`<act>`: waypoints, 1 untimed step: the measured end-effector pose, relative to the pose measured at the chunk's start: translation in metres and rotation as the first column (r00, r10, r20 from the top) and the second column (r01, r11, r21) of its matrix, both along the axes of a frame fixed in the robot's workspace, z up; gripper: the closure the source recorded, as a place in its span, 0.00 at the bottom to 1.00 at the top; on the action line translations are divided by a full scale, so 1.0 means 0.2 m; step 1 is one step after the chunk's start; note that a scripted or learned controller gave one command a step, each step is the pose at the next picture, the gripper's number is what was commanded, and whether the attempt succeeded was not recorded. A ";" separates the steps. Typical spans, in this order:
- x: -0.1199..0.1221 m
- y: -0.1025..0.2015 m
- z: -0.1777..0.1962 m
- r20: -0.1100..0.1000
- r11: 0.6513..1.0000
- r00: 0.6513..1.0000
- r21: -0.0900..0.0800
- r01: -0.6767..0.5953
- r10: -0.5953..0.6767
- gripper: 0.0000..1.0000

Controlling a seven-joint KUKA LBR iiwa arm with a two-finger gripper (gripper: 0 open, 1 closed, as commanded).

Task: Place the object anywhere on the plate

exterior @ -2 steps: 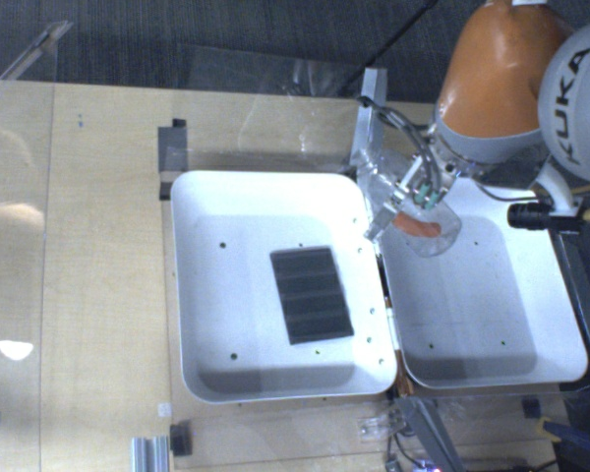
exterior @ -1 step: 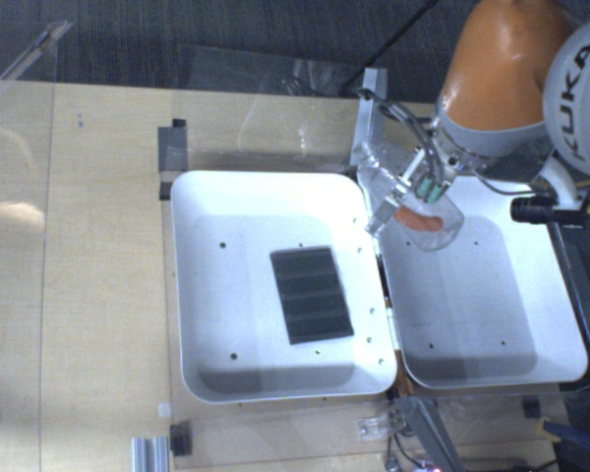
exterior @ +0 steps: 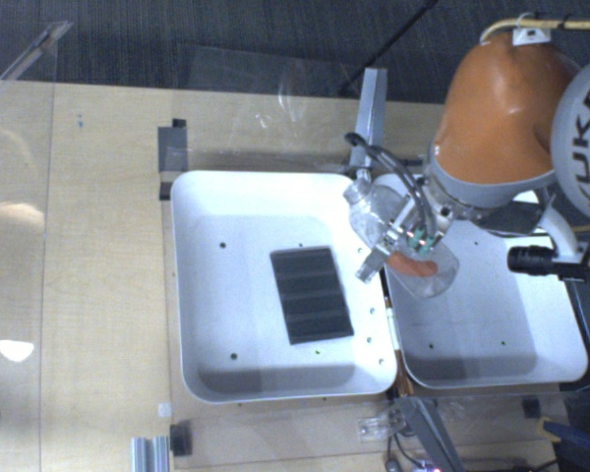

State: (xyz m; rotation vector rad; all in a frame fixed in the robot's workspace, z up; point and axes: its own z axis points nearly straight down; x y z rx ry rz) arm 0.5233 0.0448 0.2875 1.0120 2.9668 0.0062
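Note:
A dark ribbed rectangular plate (exterior: 312, 295) lies flat in the middle of the left bin (exterior: 206, 264). My gripper (exterior: 397, 256) hangs over the divide between the two bins, just right of the plate's upper right corner. A small reddish-orange object (exterior: 414, 264) shows right under the gripper, at the left edge of the right bin (exterior: 501, 342). Whether the object is held or resting on the bin floor cannot be made out. The wrist and its clear housing hide the top of the object.
The orange band and grey arm (exterior: 501, 116) cover the upper part of the right bin. A grey post (exterior: 372, 106) stands behind the bins. A black fitting (exterior: 536, 260) juts in at the right. Wooden bench surface (exterior: 79, 264) stretches to the left.

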 end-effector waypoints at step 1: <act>0.21 0.10 -0.25 -0.003 0.989 0.989 -0.001 -0.146 0.146 1.00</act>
